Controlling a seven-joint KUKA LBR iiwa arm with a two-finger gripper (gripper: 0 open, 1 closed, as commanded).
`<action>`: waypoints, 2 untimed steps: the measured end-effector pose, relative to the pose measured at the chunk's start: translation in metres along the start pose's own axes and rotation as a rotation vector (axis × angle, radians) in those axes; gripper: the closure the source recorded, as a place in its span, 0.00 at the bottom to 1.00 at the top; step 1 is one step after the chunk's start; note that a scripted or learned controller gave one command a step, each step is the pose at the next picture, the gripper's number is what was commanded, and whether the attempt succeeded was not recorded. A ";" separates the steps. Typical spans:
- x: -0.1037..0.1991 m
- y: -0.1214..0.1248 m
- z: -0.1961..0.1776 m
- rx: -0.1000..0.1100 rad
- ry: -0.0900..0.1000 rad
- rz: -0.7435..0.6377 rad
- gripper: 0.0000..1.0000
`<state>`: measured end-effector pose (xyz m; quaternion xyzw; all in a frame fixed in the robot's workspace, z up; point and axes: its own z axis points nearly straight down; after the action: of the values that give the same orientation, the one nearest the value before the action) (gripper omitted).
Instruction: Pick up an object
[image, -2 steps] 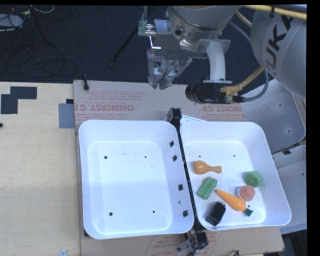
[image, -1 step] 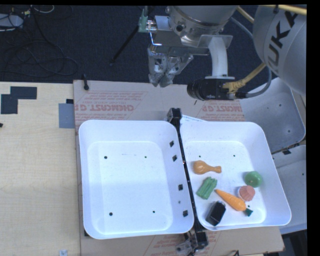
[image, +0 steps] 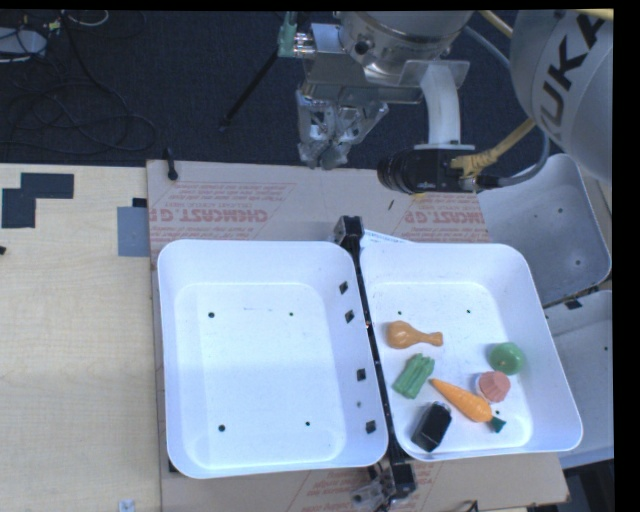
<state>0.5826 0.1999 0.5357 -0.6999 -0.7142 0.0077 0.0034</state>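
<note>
The right bin (image: 520, 270) holds several small items: an orange drumstick-shaped piece (image: 412, 336), a green ridged piece (image: 413, 376), an orange carrot (image: 463, 400), a black block (image: 432, 426), a pink round piece (image: 493, 386) and a green round piece (image: 506, 357). My gripper (image: 331, 150) hangs high above the back edge of the bins, over the cardboard, well clear of all the items. I see nothing between its fingers.
The left bin (image: 180, 300) sits beside the right one, joined by a black clip strip (image: 360, 340). Cardboard (image: 230, 205) lies under both bins. A wooden bench surface (image: 70, 350) lies to the left, and cables run across the dark floor behind.
</note>
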 end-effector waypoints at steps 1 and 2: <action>0.001 0.000 -0.009 0.004 -0.001 -0.006 1.00; 0.046 0.059 -0.001 -0.013 0.005 0.014 1.00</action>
<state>0.6408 0.2472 0.5355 -0.7050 -0.7092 0.0012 0.0005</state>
